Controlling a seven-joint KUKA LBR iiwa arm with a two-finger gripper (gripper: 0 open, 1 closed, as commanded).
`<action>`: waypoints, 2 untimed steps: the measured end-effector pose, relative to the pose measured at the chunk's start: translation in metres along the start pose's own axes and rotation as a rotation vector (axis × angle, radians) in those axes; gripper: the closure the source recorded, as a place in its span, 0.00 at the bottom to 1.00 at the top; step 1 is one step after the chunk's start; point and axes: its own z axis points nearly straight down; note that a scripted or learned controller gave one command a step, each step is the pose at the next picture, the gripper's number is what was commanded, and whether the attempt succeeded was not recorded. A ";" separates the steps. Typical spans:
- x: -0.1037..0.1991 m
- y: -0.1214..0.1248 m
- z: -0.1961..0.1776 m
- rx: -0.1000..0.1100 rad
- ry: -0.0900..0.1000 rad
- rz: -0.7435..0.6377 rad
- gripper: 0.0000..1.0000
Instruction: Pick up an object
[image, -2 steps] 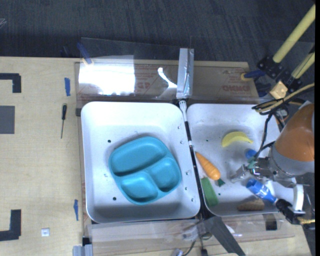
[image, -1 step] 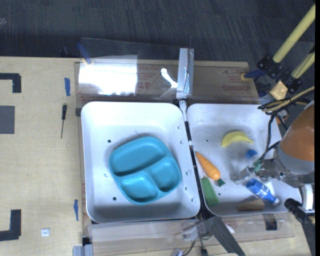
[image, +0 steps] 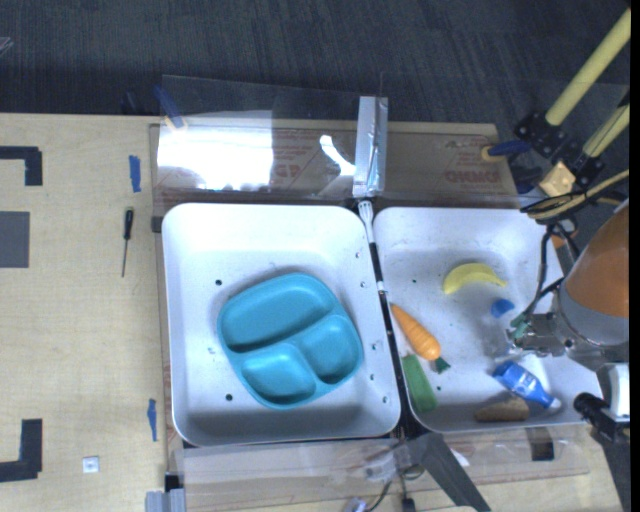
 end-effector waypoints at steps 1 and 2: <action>-0.017 0.000 -0.033 0.008 0.001 0.113 1.00; -0.017 -0.001 -0.032 0.011 0.001 0.113 0.00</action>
